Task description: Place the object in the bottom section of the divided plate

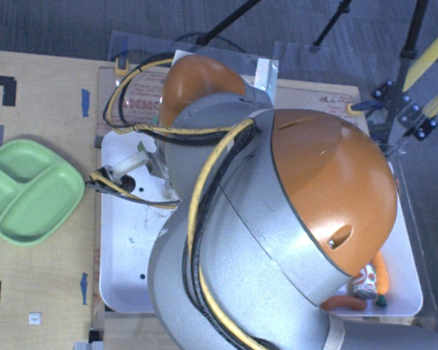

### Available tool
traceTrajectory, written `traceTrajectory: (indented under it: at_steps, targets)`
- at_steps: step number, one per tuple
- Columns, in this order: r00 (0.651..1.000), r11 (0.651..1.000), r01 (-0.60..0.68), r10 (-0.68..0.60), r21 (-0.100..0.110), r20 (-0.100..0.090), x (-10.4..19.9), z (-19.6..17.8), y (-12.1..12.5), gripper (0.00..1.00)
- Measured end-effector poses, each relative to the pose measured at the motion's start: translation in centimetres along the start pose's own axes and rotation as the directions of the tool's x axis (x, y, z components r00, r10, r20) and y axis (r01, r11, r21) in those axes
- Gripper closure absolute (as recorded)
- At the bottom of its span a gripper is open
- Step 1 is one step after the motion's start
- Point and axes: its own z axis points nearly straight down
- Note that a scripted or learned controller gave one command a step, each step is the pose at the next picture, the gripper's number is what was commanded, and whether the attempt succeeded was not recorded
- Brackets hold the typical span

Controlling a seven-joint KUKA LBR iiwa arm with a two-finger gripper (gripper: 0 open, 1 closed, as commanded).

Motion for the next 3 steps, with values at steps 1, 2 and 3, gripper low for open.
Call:
traceTrajectory:
  at_steps: [1, 2, 3]
  targets:
    - [0.993, 0.993, 0.117, -0.117, 0.001, 0.008, 3.0, -14.2, 1.3, 1.00]
    - [0.999, 0.999, -0.038, 0.038, 0.001, 0.008, 3.2, -11.9, 1.7, 1.00]
    - [0.985, 0.985, -0.174, 0.174, 0.000, 0.008, 3.7, -7.5, 2.0, 1.00]
